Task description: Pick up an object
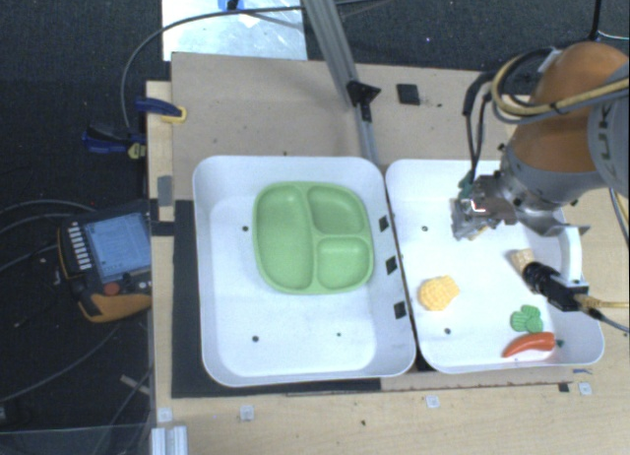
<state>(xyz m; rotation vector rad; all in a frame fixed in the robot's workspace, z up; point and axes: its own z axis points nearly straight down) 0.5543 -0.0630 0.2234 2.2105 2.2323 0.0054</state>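
Note:
Two white bins sit side by side. The right bin (423, 187) holds a yellow corn-like toy (438, 292) near its left side, a green leafy toy (526, 319) and a red-orange toy (530, 346) at its near right corner. A small beige piece (520, 259) lies beside the arm's black fitting. My gripper (471, 221) hangs over the upper middle of the right bin, well above and right of the yellow toy. Nothing shows between its tips.
The left bin (221, 335) carries a green divided plate (314, 237). A grey pole (330, 25) slants in from the top. A handheld pendant (106, 261) and cables lie left of the bench. Black cable fittings (556, 289) hang off the arm over the right bin.

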